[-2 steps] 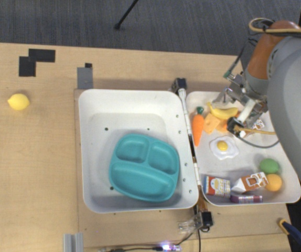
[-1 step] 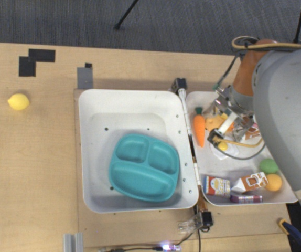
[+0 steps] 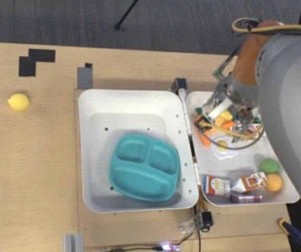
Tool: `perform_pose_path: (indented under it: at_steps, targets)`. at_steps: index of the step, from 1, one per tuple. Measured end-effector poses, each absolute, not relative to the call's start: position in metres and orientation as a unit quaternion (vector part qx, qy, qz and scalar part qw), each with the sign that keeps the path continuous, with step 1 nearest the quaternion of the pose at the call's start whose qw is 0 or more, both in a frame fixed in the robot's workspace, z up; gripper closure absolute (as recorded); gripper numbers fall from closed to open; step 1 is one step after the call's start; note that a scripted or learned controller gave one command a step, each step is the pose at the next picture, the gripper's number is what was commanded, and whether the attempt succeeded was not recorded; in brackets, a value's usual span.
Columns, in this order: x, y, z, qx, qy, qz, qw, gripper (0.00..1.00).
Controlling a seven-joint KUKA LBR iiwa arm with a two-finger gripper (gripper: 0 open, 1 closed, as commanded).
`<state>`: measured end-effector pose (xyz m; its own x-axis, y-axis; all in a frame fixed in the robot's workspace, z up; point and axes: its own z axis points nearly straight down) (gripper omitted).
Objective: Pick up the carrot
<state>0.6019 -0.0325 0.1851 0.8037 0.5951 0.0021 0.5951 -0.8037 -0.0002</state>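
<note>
Filling your right side of the view, the grey arm (image 3: 292, 114) looms closest to the lens, its orange band (image 3: 247, 56) sitting above the wrist as it reaches down into the right bin (image 3: 203, 101). You can see the gripper (image 3: 229, 114) low over a cluster of items near that bin's upper middle, but cables and clutter hide the tips, so you cannot tell how wide it stands or whether anything sits in it.

Look for the carrot (image 3: 207, 133): it appears to be the slim orange piece lying just left of and slightly below the gripper, close to the wall between the bins. Its long axis seems to run on a diagonal, from upper left down toward lower right, though part of it is covered by the tangle. An orange-yellow block (image 3: 225, 121) lies right beside it, easy to confuse.

Your coming move likely turns on a short shift toward the divider and a wrist turn across that diagonal.

Elsewhere, a teal tray (image 3: 144, 167) rests in the left bin (image 3: 87, 140).
</note>
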Motion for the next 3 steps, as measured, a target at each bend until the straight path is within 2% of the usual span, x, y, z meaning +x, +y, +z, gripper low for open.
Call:
perform_pose_path:
  at_steps: [1, 2, 3]
  targets:
    - [0.546, -0.002, 0.184, -0.94, -0.34, 0.0004, 0.001, 0.0]
    - [0.576, -0.042, 0.184, -0.969, -0.248, 0.0, 0.0, 0.0]
    - [0.588, -0.094, 0.111, -0.947, -0.322, 0.0008, 0.001, 0.0]
